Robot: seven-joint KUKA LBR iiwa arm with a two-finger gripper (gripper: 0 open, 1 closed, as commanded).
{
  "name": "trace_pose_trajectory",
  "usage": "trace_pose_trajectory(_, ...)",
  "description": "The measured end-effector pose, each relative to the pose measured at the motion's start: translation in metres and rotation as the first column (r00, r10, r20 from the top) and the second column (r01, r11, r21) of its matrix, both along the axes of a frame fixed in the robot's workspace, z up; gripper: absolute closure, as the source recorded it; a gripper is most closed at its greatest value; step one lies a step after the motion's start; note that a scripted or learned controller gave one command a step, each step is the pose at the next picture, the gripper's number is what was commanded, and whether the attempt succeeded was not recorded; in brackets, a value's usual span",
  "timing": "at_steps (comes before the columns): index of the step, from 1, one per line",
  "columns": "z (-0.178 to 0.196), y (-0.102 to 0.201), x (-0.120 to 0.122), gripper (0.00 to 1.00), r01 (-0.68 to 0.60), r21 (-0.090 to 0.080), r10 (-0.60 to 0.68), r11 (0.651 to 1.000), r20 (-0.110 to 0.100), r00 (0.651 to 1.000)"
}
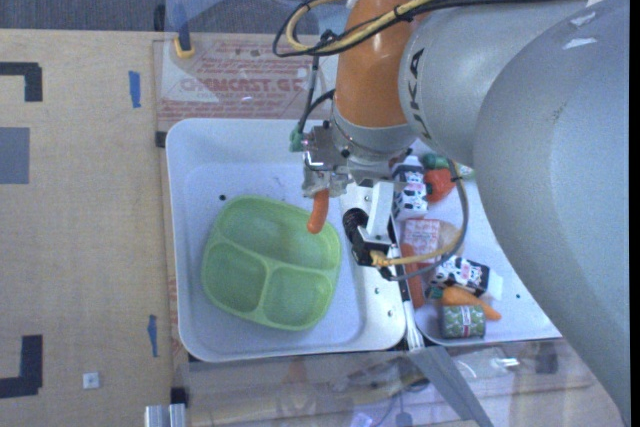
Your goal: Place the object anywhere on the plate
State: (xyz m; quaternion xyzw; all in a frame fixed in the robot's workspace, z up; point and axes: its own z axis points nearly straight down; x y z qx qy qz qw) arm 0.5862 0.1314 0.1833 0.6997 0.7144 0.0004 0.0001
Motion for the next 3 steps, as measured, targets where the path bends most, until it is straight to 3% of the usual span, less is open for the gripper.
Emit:
trace_pose_trajectory(1,0.017,0.036,-0.029,1.0,-0.026,-0.001,0.026,1.0,-0.004,1.0)
trace_pose_trajectory(2,0.086,0.051,-0.038,1.0,-0.134,-0.001,0.134,0.991,0.0,0.991)
trace_pose_trajectory(3,-0.03,0.084,-0.026,1.0,-0.074,-0.001,0.074,0.997,-0.005,0.997)
